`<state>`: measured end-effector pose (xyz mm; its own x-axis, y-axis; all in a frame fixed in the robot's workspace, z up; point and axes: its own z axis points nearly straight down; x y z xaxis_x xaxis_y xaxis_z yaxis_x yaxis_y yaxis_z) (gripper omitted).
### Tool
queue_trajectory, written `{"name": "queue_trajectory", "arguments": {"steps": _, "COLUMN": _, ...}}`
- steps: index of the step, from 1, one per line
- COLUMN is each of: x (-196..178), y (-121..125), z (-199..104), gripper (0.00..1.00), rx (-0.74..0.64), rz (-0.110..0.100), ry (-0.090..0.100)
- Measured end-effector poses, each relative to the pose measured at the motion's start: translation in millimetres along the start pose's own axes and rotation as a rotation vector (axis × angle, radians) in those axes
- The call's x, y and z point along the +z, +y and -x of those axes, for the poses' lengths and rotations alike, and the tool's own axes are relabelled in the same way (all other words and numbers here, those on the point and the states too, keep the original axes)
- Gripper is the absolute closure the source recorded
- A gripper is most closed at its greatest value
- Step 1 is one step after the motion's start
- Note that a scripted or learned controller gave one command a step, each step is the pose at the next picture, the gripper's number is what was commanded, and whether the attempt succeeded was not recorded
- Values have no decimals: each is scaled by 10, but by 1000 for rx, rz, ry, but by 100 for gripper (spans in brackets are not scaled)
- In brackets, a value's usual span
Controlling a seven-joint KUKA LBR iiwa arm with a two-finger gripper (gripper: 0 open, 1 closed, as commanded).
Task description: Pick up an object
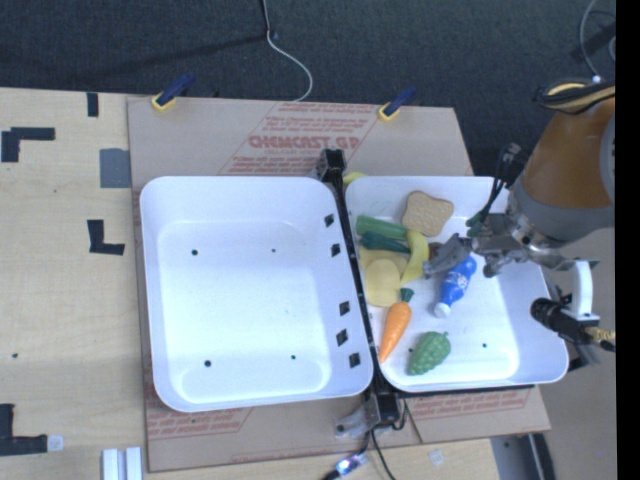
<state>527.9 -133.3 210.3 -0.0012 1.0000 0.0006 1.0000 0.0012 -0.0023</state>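
Hovering over the right white plastic bin (500, 363), the grey two-finger gripper (452, 251) sits just above a small blue-and-white bottle (455, 282). Whether its jaws are spread or closed, I cannot tell.

One fixed camera above the bench, looking down at a slant on both bins (150, 208) (arm entering from the right)

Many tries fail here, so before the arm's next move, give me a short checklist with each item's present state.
1. gripper over the right bin: ok.
2. Target near: blue bottle just below the gripper: ok.
3. Bottle between the fingers: cannot tell.
4. Bottle apart from neighbours: ok; carrot and green grapes lie separate.
5. Crowding to its left: not ok; yellow pieces and green vegetable sit close.
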Motion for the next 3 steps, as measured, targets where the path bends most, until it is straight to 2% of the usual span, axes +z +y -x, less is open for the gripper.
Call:
{"name": "queue_trajectory", "arguments": {"steps": 1, "x": 635, "y": 274, "z": -429, "gripper": 0, "rx": -4, "rz": -4, "ry": 1}}
{"name": "queue_trajectory", "arguments": {"steps": 2, "x": 1298, "y": 144, "z": -383, "gripper": 0, "rx": 0, "rz": -2, "ry": -1}}
{"name": "queue_trajectory", "arguments": {"steps": 3, "x": 1152, "y": 163, "z": -389, "gripper": 100, "rx": -1, "rz": 2, "ry": -1}}
